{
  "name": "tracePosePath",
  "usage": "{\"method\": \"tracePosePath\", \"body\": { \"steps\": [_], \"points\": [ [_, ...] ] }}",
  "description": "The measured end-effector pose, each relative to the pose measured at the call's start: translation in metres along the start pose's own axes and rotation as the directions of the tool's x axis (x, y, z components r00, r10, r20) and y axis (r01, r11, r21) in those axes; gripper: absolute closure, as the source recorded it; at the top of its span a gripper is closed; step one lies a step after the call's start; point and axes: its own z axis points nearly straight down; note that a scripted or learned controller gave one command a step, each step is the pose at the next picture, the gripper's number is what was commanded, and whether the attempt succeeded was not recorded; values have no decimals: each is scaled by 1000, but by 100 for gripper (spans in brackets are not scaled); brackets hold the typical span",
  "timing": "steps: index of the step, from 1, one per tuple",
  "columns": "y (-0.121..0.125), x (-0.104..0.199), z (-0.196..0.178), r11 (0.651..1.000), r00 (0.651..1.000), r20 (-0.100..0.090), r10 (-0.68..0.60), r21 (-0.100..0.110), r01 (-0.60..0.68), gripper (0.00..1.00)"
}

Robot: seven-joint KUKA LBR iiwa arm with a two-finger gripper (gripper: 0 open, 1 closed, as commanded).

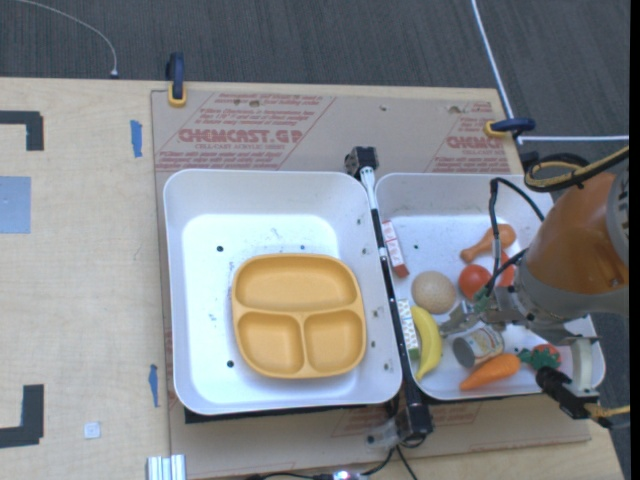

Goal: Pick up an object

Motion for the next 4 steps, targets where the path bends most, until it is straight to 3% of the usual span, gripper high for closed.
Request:
{"method": "tracePosePath", "body": {
  "steps": [1,2,3,4],
  "points": [
    [1,0,-10,1000,1000,1,1,-3,-1,100],
    [1,0,-10,1000,1000,1,0,-3,0,0],
    [2,0,-20,1000,1000,2,0,-6,0,100],
    [2,0,-20,1000,1000,2,0,-6,0,0]
  ]
}}
